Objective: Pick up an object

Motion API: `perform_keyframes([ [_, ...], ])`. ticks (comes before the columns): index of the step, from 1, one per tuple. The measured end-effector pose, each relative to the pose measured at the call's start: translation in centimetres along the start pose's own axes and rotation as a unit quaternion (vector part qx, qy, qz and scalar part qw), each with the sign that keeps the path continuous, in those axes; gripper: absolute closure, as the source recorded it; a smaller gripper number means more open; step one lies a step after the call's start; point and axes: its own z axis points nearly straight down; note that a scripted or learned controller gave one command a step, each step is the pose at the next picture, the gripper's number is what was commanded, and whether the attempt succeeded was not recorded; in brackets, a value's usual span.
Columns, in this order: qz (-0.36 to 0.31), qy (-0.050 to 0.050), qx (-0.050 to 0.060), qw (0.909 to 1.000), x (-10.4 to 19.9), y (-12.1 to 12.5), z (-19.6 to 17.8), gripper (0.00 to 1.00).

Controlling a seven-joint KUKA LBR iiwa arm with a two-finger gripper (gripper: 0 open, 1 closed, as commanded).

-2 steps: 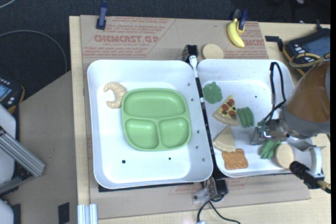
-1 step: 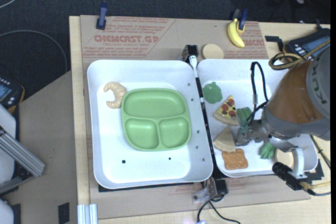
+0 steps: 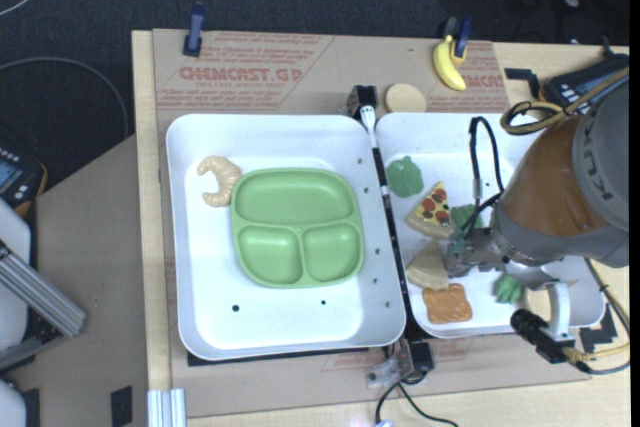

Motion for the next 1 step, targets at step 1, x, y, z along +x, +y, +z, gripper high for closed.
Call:
perform_keyframes([
  [1,-0.001,0.003,-0.001,1.0,10.39,0.95,-10.35,1.0],
])
